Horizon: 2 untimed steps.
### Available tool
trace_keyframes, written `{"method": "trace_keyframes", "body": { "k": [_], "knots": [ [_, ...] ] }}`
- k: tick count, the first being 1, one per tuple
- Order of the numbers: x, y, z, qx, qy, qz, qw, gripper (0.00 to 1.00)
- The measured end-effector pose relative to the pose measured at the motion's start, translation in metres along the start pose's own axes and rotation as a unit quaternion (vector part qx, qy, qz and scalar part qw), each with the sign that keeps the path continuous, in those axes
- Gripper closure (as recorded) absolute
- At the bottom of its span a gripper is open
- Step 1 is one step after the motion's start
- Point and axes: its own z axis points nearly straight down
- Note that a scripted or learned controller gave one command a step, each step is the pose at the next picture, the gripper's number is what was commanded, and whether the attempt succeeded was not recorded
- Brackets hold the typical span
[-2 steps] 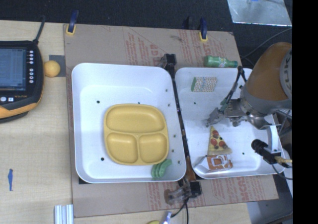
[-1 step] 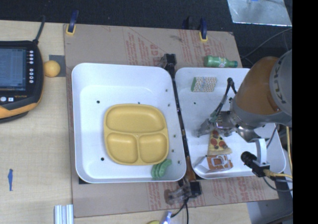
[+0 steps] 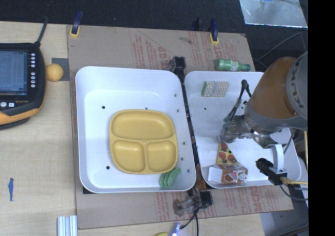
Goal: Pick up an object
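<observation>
Gripper (image 3: 226, 134) is hovering low in the right bin (image 3: 209, 125), just above the pizza slice toy (image 3: 225, 155); can't tell its grip state. Nothing is showing as lifted: slice is lying on the bin floor beside the small box (image 3: 230, 174). Grasp and lift are looking still pending.

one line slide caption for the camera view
KUKA arm's gripper low in right bin above pizza slice toy; yellow divided plate in left bin.

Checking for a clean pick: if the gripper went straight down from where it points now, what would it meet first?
Most likely the pizza slice toy, whose tip lies just below the gripper in the right bin; depth is unclear, so it may meet bare floor beside it.
</observation>
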Motion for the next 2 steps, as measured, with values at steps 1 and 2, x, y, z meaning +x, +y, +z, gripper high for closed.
{"method": "trace_keyframes", "body": {
  "k": [1, 2],
  "knots": [
    [0.000, 0.000, 0.000, 0.000, 0.000, 0.000, 1.0000, 0.00],
    [-0.001, 0.000, -0.010, 0.000, -0.001, -0.002, 1.0000, 1.00]
  ]
}}
